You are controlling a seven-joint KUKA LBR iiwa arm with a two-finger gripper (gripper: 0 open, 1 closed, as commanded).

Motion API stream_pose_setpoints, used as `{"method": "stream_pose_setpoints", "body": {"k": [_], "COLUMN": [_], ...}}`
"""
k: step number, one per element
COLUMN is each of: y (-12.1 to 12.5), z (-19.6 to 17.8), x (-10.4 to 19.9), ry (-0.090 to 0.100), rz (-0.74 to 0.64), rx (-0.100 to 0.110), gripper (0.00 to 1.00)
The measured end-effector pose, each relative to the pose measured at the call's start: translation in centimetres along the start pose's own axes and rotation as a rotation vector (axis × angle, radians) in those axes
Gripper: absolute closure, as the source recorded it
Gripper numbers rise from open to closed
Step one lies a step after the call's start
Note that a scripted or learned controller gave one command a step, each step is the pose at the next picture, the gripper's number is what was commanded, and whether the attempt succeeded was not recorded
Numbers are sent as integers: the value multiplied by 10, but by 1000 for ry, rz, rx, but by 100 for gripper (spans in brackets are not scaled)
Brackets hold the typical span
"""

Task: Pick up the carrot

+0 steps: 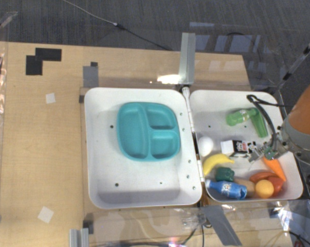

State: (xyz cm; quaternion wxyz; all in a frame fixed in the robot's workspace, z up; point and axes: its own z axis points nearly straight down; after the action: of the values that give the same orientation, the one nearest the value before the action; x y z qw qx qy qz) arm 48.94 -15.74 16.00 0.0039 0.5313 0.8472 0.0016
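The orange carrot (275,169) lies near the right wall of the right bin (216,104), pointing down and to the right. My gripper (262,151) hangs at the carrot's upper left end, right over or against its top; contact is hard to judge from above. The grey arm with its orange band (305,115) comes in from the right, and a black cable loops above the wrist.
Around the carrot lie a red piece (261,177), an orange fruit (264,189), a blue packet (228,190), a dark green item (224,173), a banana (217,161), a white egg (205,145), a small box (236,147) and a green bottle (242,117). The left bin (101,184) holds a teal divided plate (148,130).
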Motion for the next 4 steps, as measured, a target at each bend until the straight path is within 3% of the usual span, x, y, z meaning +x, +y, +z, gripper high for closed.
{"method": "stream_pose_setpoints", "body": {"k": [1,2,3,4], "y": [36,34,16,7], "z": [-26,-26,49,71], "x": [73,71,16,11], "ry": [3,1,-22,0], "rz": [-112,-107,-82,29], "rx": [-1,0,-20,-5], "gripper": [100,0,0,0]}}
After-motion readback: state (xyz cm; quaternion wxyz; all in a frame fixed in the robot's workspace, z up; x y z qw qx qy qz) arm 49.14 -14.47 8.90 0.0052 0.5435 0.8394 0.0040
